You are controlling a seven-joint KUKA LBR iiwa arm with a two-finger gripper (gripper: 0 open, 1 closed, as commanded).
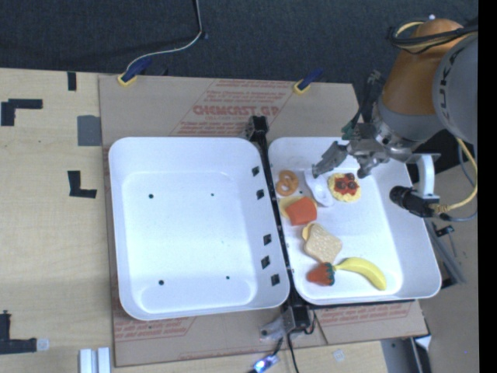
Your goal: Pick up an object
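Strawberry [321,274], banana [363,271]: nearest, likely light, rigid toys. Pizza [345,186]: flat, likely slippery; grip across edges. Gripper [346,162] above it, fingers spread, holding nothing.

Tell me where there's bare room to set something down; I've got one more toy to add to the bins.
The left bin has open floor from wall to wall. In the right bin, the strip along the right wall, past the banana, is bare. Its left side is crowded: pretzel, orange block, bread, strawberry, with the gripper over the small pizza.
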